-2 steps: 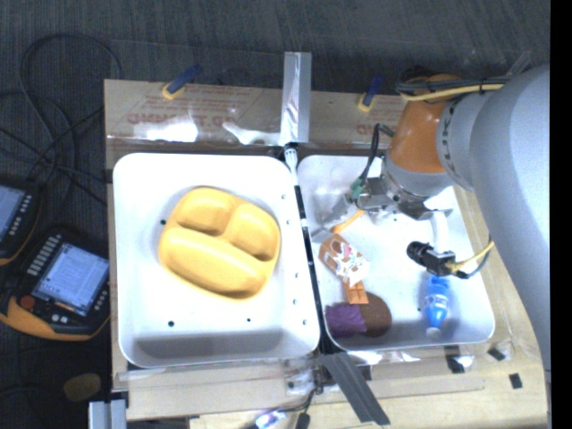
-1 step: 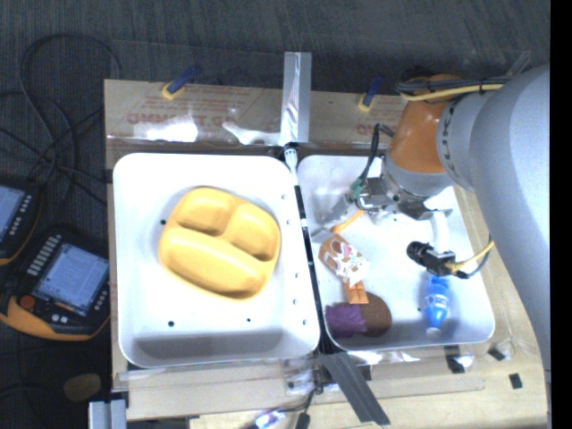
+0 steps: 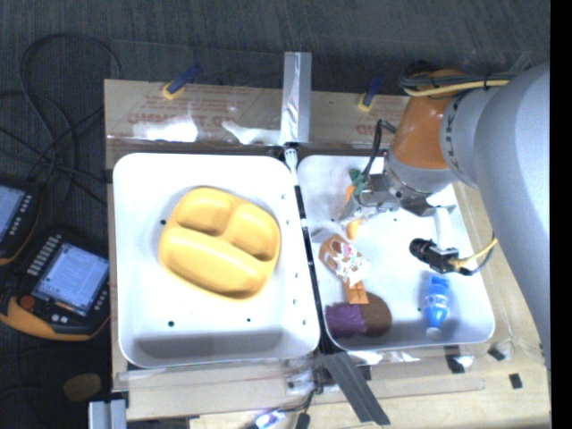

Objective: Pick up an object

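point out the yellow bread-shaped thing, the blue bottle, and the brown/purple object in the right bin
yellow bread-shaped thing [image 3: 220, 241]: camera view, middle of its top, left bin.
blue bottle [image 3: 435, 302]: camera view, on its body, right bin's near right corner.
brown and purple object [image 3: 359, 316]: camera view, at its middle, right bin's near edge.

A yellow lump [image 3: 220, 240] is glowing in the white left bin [image 3: 134, 329]; a blue bottle [image 3: 435, 301] and a brown-and-purple toy [image 3: 359, 315] are showing in the right bin [image 3: 478, 324].
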{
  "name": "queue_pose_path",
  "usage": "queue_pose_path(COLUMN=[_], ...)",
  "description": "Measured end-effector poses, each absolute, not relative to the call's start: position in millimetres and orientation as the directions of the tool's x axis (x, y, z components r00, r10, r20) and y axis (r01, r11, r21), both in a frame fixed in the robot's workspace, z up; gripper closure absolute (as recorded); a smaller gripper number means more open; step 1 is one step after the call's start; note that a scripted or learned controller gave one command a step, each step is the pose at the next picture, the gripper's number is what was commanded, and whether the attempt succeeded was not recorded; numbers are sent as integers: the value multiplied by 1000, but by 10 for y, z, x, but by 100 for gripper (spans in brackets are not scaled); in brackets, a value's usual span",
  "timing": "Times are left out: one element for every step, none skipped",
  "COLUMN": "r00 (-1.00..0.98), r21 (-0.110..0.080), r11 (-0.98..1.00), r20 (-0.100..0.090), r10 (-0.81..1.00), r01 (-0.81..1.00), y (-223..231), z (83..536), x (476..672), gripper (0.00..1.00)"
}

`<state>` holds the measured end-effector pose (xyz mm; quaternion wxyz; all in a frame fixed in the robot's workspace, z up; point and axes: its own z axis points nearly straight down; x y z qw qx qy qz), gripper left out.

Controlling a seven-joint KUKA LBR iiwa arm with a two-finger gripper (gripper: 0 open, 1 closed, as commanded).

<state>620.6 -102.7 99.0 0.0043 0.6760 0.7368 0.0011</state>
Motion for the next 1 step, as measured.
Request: queue_pose_path(r00=[-30], r21=[-2], r11=[30], r20=[-3], r10=[1000], r01=[1000], y=[-400], z=[1835], x=[6613], gripper=[100])
